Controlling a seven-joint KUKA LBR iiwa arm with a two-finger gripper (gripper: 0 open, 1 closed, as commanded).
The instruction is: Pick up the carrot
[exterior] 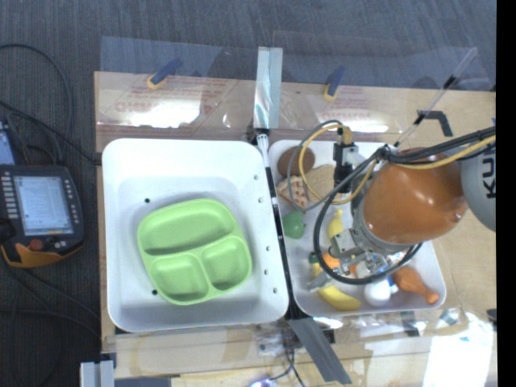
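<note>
Right bin (433,258), arm (411,204) over toys, carrot (416,284)

The arm's orange band (413,204) hides much of the right bin (434,258); the gripper (355,258) beneath is lost among cables.

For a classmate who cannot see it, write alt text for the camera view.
A grey robot arm with an orange band reaches down into the right white bin among small toy foods, including a banana. The left bin holds a green divided plate.
</note>
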